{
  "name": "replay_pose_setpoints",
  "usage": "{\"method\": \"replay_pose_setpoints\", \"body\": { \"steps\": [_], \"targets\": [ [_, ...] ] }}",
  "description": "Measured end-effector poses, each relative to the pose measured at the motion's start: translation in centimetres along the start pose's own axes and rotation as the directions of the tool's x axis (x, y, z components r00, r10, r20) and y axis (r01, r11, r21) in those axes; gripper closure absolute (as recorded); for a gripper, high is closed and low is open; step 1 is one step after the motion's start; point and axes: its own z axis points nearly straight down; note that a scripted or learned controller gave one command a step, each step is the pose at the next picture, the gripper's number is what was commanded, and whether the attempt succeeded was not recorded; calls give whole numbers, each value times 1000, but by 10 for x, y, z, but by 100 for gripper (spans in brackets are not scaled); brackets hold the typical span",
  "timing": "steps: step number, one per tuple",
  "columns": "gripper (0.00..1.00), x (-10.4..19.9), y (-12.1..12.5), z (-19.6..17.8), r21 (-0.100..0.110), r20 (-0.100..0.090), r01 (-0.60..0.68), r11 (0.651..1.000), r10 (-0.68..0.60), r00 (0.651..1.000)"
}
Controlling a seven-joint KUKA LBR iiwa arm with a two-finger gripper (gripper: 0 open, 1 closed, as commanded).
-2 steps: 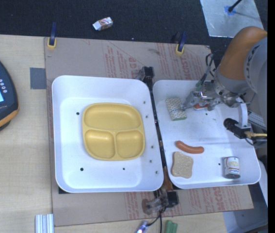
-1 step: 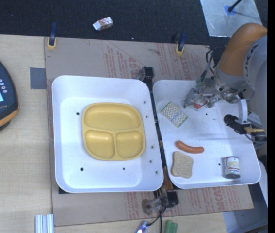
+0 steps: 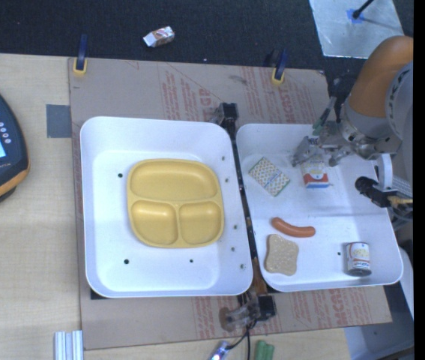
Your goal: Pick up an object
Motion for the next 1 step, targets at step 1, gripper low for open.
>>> {"method": "replay_pose_setpoints", "body": {
  "steps": [1],
  "targets": [
    [0, -1, -28, 1, 4, 0, 1, 1000, -1, 1000]
  ]
}}
